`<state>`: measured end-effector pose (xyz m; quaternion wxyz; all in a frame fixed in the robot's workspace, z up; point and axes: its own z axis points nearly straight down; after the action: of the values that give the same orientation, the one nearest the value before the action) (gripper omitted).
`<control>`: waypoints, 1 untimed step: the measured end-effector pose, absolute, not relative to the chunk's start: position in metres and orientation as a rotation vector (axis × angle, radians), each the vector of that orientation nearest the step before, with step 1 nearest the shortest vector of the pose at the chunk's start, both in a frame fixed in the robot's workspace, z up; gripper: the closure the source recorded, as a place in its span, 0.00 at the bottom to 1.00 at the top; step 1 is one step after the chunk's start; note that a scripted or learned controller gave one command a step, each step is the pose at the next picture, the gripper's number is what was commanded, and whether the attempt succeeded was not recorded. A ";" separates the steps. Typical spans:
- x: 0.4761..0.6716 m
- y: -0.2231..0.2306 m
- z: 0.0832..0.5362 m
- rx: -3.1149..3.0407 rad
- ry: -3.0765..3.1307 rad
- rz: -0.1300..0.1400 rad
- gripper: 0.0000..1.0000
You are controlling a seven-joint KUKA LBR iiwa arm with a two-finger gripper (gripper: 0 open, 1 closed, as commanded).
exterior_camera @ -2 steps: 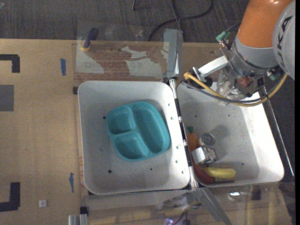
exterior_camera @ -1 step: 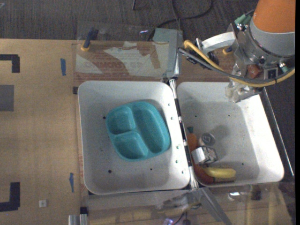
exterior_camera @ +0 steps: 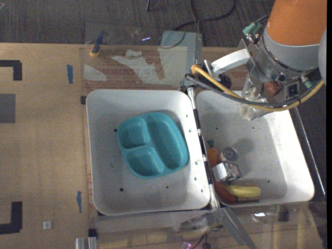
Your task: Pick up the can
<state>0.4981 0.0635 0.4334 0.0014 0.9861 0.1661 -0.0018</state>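
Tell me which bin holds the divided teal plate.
The left bin; the teal plate lies in it. The right bin holds the can and banana instead.

Robot lab: taped bench, 2 bins.

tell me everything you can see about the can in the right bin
The can is small and silvery, metal by its look, lying on its side in the right bin near the wall shared with the left bin. One round end faces up and left. It sits in a cluster: a banana just below it, a small grey round thing just above, something orange to its left. Whether they touch is unclear. The gripper hangs apart from it, at the bin's far end.
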 end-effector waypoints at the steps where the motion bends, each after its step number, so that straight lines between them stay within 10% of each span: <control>1: 0.545 0.179 0.433 3.109 0.426 -0.001 1.00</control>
<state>0.5453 0.1787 0.4333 0.0018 0.9907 0.1358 -0.0002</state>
